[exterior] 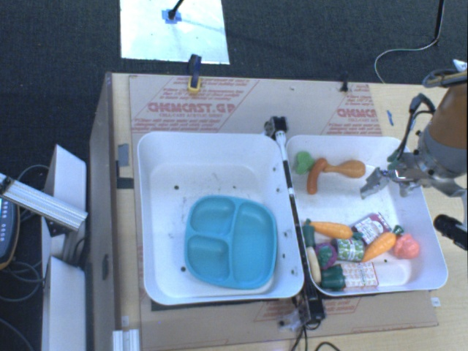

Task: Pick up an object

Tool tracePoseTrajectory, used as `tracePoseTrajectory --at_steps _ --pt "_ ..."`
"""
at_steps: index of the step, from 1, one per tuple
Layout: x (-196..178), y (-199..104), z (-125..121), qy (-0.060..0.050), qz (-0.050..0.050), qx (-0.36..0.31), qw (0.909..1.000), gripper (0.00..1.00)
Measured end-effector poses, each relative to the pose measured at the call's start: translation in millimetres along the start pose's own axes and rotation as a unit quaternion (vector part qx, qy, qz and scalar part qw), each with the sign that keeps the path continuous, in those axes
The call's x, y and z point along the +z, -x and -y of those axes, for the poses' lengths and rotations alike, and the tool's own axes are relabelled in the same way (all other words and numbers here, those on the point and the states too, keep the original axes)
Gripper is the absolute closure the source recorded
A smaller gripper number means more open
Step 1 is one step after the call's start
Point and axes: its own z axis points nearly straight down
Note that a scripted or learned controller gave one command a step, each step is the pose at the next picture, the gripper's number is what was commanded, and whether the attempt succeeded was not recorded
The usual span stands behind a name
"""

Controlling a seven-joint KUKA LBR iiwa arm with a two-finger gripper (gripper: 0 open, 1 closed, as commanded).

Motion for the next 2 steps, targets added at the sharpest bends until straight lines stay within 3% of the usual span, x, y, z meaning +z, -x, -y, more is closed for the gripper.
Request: tracePoseTrajectory --at_steps 1,2 --pt "74 -36 37 -0.001 0.000 0.001 1.0000 0.00" --pt "118 -64 -48 0.000 -0.001 -0.001 1.0000 0.00"
